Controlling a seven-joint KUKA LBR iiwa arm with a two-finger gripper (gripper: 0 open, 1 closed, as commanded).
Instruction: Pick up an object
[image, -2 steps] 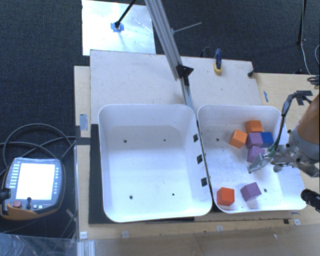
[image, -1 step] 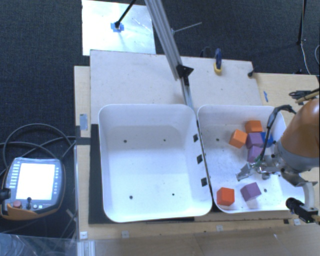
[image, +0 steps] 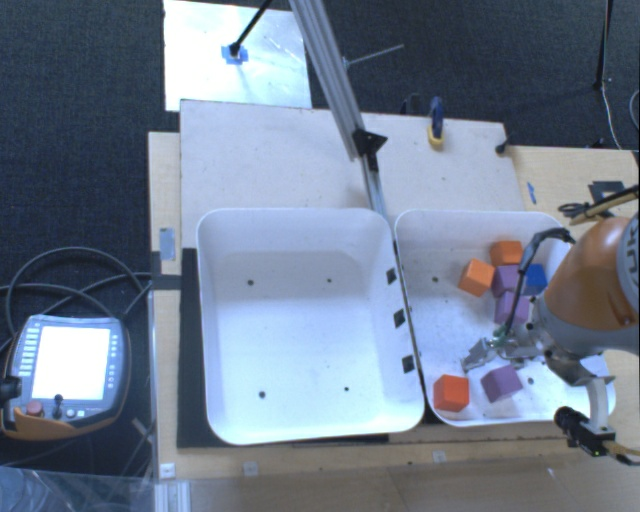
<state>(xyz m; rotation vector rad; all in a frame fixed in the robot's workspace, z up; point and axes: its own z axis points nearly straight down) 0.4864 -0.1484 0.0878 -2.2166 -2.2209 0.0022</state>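
Note:
Several foam blocks lie in the right bin (image: 430, 300). An orange block (image: 477, 276), a second orange block (image: 506, 251), a purple block (image: 507, 279) and a blue block (image: 534, 279) cluster at the back. A red-orange block (image: 451, 392) and a purple block (image: 501, 382) rest near the front wall. My gripper (image: 489, 351) hangs low over the bin floor, just above and behind those two front blocks and beside another purple block (image: 513, 306). Nothing is visibly held in it. The arm hides the bin's right side.
The left bin (image: 300, 320) stands next to the right one, and they share a divider wall with black clips (image: 400, 318). A slanted metal pole (image: 335, 80) crosses the back. A teach pendant (image: 65, 375) lies at the far left, off the bench.

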